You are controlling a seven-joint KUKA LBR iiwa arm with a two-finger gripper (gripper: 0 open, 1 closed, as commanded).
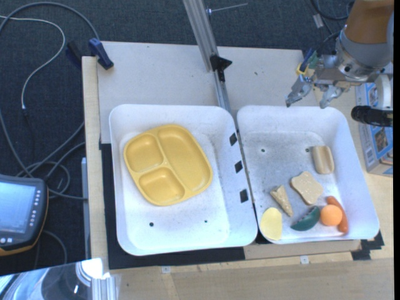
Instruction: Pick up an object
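Nearest us sit the two bins; we're guessing the left bin (125,230) is kept for the yellow divided tray (167,164), leaving all the pickable toy food huddled at the right bin's (281,130) near corner; bread slice (306,187), round yellow piece (271,223), orange ball (331,215); its far half gives us open room. The gripper (314,97) hangs just past the far rim, fingers spread, holding nothing.
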